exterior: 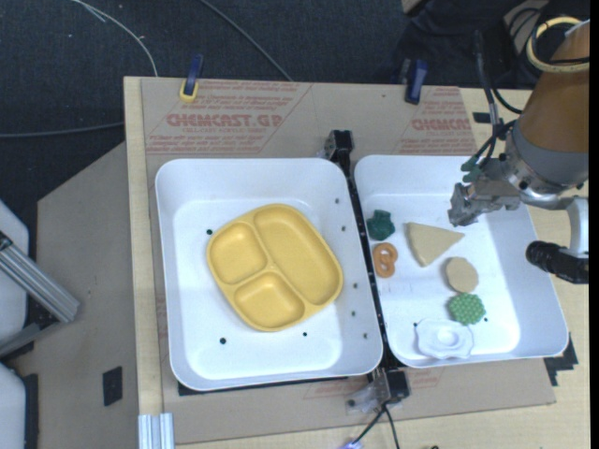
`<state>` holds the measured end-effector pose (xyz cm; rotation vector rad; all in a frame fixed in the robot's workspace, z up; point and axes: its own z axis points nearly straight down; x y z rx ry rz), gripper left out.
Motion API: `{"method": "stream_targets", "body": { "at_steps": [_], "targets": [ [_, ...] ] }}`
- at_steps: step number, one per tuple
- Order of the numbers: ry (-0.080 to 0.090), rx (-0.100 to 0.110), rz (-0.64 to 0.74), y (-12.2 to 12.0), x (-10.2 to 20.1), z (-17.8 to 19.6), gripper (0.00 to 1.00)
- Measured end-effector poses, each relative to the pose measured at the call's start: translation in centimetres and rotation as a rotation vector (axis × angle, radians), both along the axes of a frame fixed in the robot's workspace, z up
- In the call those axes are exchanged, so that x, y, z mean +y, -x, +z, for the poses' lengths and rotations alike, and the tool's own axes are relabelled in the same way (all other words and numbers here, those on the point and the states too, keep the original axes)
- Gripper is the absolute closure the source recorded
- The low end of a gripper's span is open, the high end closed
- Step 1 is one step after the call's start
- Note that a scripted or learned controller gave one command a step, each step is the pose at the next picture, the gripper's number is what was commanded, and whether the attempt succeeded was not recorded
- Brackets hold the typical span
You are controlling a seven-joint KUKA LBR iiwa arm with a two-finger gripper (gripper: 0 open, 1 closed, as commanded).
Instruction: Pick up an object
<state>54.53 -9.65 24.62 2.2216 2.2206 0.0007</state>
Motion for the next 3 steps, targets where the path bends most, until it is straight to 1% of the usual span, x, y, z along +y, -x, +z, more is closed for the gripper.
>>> {"method": "stream_targets", "body": {
  "at_steps": [1,2,3],
  "targets": [
    [0.0,0.0,0.0,-1.9,2.8,0.1,1.0],
    [0.0,0.0,0.0,-2.9,6.5,-0.9,1.0],
    [0.0,0.0,0.0,-5.1,10.9,-0.9,1.0]
  ]
}}
